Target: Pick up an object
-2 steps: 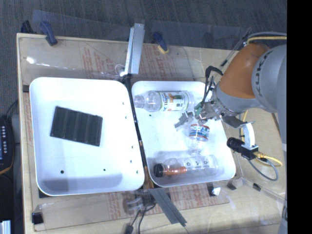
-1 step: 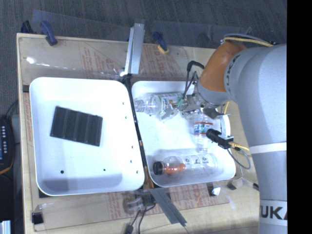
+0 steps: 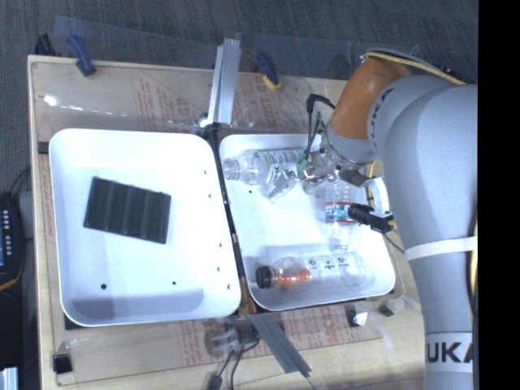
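Two bins, arm over the right one

Three clear bottles lay in the right bin (image 3: 382,287): one (image 3: 258,167) along its far edge, one (image 3: 337,211) near its right wall, one (image 3: 309,270) with an orange base along its near edge. A dark slab (image 3: 128,210) lay in the left bin (image 3: 61,218). The gripper (image 3: 315,167) hung beside the far bottle; whether it gripped anything, I could not tell.

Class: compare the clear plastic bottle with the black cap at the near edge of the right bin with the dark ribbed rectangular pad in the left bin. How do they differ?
The clear plastic bottle with the black cap is see-through and rounded; the dark ribbed rectangular pad is opaque and flat. The bottle lies in the right white bin among other bottles; the pad lies alone in the left white bin. Both lie flat, untouched.
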{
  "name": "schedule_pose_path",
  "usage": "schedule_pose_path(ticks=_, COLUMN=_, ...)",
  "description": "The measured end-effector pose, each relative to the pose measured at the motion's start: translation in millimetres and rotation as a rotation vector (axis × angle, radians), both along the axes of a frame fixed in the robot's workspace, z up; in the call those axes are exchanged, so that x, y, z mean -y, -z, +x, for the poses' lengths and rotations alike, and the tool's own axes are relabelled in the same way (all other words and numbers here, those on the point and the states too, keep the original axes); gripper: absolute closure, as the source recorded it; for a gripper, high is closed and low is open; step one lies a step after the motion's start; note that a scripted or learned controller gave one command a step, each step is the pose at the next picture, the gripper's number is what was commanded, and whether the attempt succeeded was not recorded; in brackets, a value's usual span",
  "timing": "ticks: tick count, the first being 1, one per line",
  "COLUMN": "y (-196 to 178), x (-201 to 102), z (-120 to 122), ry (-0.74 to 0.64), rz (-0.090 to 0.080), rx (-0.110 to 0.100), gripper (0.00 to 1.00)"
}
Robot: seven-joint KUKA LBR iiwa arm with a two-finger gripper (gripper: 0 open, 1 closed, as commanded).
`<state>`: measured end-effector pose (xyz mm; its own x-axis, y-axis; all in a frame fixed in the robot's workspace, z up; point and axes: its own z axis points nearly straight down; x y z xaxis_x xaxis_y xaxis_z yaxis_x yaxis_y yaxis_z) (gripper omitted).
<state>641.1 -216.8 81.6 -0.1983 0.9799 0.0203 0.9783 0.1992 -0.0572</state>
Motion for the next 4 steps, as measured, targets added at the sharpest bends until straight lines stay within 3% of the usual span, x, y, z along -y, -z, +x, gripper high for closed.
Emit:
schedule_pose_path(ticks=1, y=-108, x=-6, z=-24, ry=-0.084, rz=-0.007, rx=0.062, gripper=0.0)
schedule_pose_path(ticks=2, y=-55, x=-6, z=13, ry=-0.093, rz=-0.012, rx=0.076, gripper=0.0)
schedule_pose_path(ticks=3, y=-46, x=0, z=16, ry=-0.146, rz=-0.015, rx=0.067, gripper=0.0)
schedule_pose_path(ticks=4, y=-46, x=-14, z=12, ry=0.047, rz=-0.03, rx=0.049, gripper=0.0)
